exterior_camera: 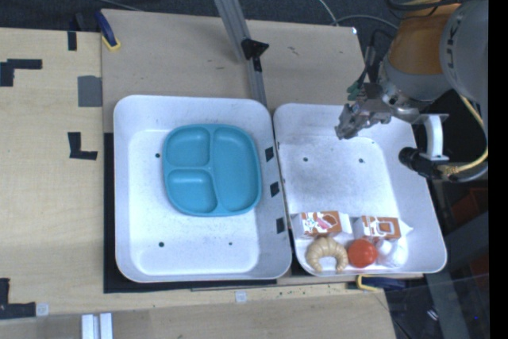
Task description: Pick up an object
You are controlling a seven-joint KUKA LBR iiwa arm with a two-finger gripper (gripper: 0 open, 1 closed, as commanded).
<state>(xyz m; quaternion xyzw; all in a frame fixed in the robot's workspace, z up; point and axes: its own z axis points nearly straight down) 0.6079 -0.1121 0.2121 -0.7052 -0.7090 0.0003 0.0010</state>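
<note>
My gripper (350,127) hangs over the far edge of the right bin (341,171), well away from the objects. At that bin's near edge lie a tan croissant (327,253), a red tomato-like ball (362,252), and two small brown-and-white packets (321,224) (381,228). Nothing shows between the fingers.
The left bin (135,194) holds a teal divided plate (212,169). A grey metal pole (230,4) slants down to the gap between the bins at the back. The arm's grey and orange body (432,36) fills the upper right, with cables beside it.
</note>
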